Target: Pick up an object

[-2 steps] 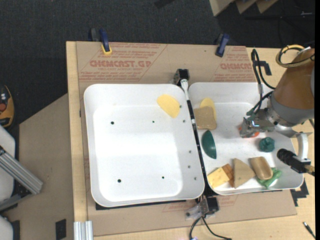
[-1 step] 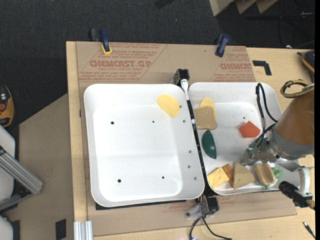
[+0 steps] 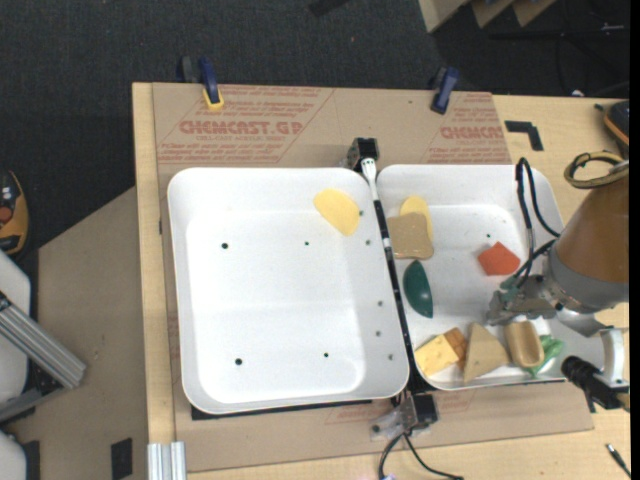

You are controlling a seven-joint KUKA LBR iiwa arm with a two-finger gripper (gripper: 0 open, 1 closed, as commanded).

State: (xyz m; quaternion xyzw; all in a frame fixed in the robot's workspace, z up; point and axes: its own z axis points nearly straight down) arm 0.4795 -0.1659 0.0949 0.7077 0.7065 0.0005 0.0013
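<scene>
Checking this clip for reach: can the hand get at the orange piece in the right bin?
Probably yes. The orange piece lies alone on bare floor, just above the hand, with nothing between them.

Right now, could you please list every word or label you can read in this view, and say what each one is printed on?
"CHEMCAST. G P" in red on the brown board, left, behind the left bin; the last letters are uncertain.
A smaller red line under it is too blurred to read.
Red print on the board's right side, behind the right bin, is slanted and too blurred to read.
</scene>
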